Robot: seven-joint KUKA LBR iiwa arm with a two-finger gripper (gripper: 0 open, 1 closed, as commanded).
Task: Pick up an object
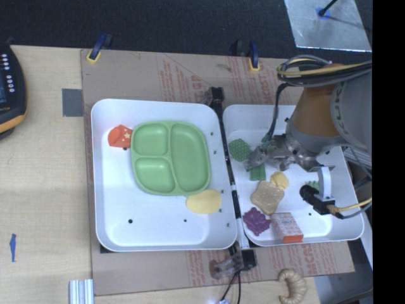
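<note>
Left bin (107, 227): red toy (119, 136) at the left wall, green tray (171, 157) mid-bin, yellow piece (204, 201) just below it. Right bin (329, 233) — green waffle (240, 149), tan slab (267, 198), purple piece (256, 220), pink box (288, 227). Gripper (258, 161) low beside the waffle — finger spread: cannot tell.

The light wooden desk (44, 189) has a brown cardboard sheet (158, 75) on top. Behind the desk, the floor (158, 11) is dark.
</note>
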